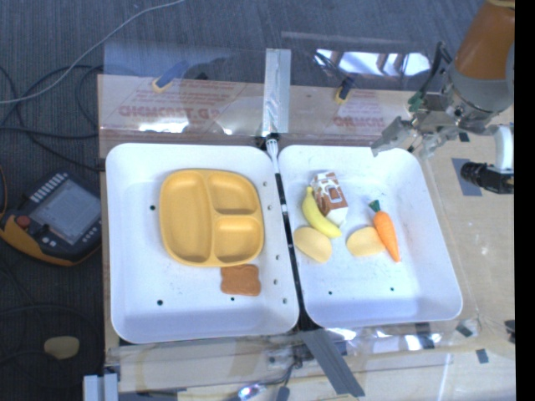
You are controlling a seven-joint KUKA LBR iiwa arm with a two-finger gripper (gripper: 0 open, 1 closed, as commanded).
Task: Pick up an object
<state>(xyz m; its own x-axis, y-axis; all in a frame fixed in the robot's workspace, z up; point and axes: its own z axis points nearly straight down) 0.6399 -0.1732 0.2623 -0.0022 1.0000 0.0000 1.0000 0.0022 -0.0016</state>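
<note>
The right bin holds a yellow banana with a small red and white carton leaning against it. An orange carrot lies to their right. A pale yellow lump sits below the banana, and a second pale yellow lump touches the carrot. My gripper hangs over the right bin's far right corner, above and apart from all these objects, with nothing seen in it.
In the left bin lies a yellow divided plate, with a brown toast-like piece just below it. A raised divider separates the bins. A handheld pendant rests on the floor at the left.
</note>
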